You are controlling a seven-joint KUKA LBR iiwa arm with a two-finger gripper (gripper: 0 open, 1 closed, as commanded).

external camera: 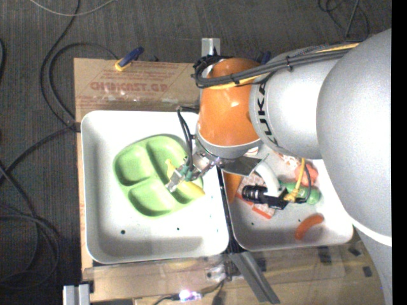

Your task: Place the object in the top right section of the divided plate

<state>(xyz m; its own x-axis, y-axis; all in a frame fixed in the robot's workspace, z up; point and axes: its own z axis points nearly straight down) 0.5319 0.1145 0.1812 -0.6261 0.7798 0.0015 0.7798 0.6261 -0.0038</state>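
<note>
My gripper [177,179] is down over the divided plate [137,164], its tip pointing lower left, right above the plate's right-hand side. Behind it, up and to the right, comes my orange band [222,116], round and glossy. Further right my grey arm [331,94] swells out wide and smooth, bent in a big elbow over the bench.

A small yellow object [194,189] sits just right of my tip, touching the plate's right edge at the lower of its two right-hand sections. Whether I am clenched on it or released, I cannot tell from here.

Now the surroundings. Far left of me lies dark ribbed carpet [38,253], with black cables [54,62] looping across it. Up and left of me a flat sheet of brown cardboard [127,88] with faded red print pokes out from under the bins, a blue clamp [129,57] at its top edge. The left bin [102,221] lies under and around me: shallow, white, with rounded corners and a glossy floor. The right bin [280,234] lies to my right, touching its neighbour.

The plate is lime green plastic, rounded, with soft raised ridges splitting it into sections. To my right, in the right bin, a green thing [313,197] lies under my arm, and below it a rounded orange thing [308,224].
</note>
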